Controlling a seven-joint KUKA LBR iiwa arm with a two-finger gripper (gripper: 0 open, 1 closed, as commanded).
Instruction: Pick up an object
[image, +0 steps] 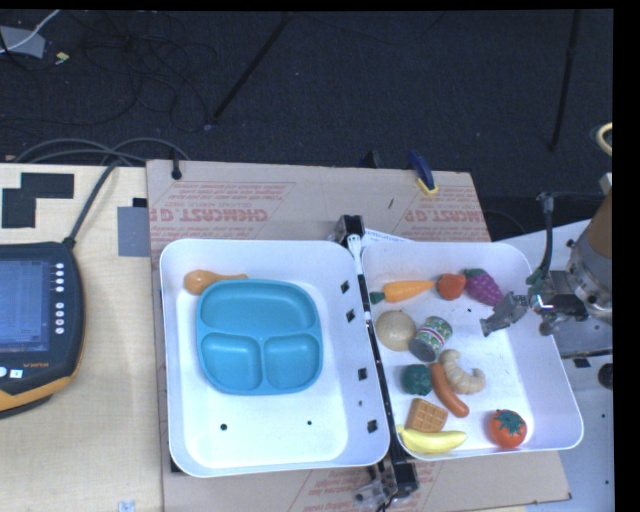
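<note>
Your gripper (497, 319) hovers at the right bin's (560, 420) right side; jaws' state cannot be told, and the purple grapes (484, 287) lie nearest, just up-left.

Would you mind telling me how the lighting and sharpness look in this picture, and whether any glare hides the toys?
Camera view: even, soft light on both white bins, no strong glare; the blue divided plate shows a mild sheen. Toys such as the banana and tomato cast faint shadows and read clearly. The floor above is dark. The claw is slightly soft, its detail hard to make out.
</note>
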